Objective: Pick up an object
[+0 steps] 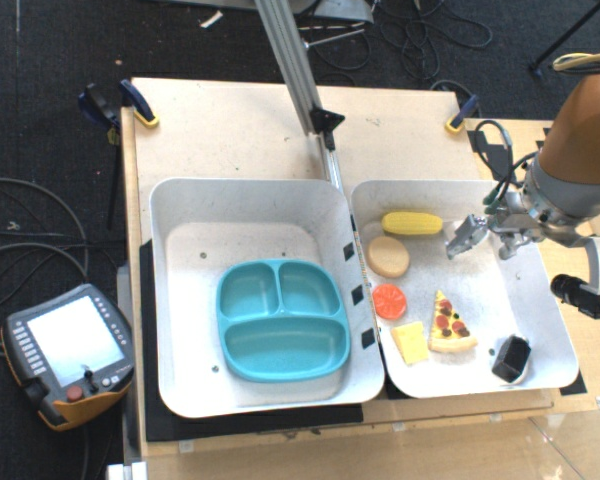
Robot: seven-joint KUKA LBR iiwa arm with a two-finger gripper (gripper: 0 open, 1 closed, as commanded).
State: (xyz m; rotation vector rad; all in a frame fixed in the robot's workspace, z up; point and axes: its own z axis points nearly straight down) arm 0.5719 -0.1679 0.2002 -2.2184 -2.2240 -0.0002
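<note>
in right bin [540,368]: corn [412,224] lies crosswise, left of tool [485,236].

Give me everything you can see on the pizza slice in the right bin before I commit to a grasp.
The pizza slice looks like a plastic toy: a yellow wedge with red and dark topping spots and a tan crust edge. It lies flat on the floor of the right bin, tip pointing toward the far side, crust toward the near rim. The yellow cheese wedge sits close at its left; contact is unclear. The gripper is farther back and apart from it.
</note>
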